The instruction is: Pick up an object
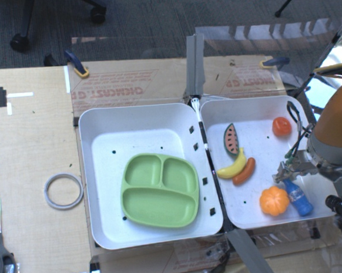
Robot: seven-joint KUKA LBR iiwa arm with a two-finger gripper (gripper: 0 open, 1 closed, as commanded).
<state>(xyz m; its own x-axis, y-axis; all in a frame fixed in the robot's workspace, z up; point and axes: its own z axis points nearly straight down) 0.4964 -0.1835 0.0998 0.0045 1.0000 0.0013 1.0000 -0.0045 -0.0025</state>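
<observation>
The right bin (254, 215) holds a watermelon slice (231, 139), a yellow banana (231, 167), a red sausage (245, 171), a red tomato (281, 126), an orange (274, 201) and a blue bottle (299, 200). My gripper (288, 174) reaches in from the right and hangs low at the bin's right side. It is just above the top end of the blue bottle and right of the sausage. The orange lies just below and left of it.
A green divided plate (160, 190) lies in the left bin (97, 168). On the bench to the left are a tape ring (63, 190) and scissors (1, 261). The divider (205, 159) separates the two bins.
</observation>
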